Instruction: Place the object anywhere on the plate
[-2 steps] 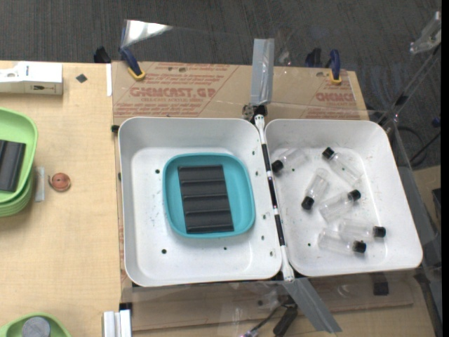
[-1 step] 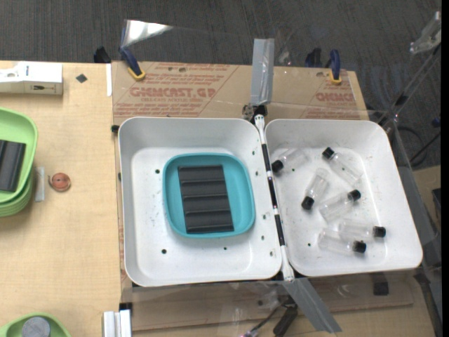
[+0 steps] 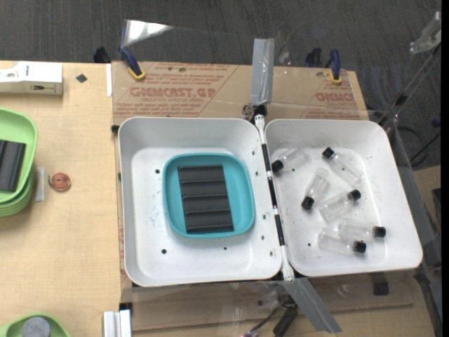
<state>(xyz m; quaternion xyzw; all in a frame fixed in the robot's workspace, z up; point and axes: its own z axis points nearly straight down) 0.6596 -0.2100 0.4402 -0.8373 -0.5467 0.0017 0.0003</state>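
Six or so clear vials lie loose in your right bin, well apart from the teal plate (black ridged insert on it) centred in the left bin, ready to receive one.

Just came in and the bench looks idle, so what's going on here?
Nothing is being handled at this moment. The left white bin holds a teal square plate with a black ribbed insert on it. The right white bin holds a scatter of small clear plastic vials with black caps, lying loose on its floor. None of the vials is on the plate yet, so the placing is still to be done.
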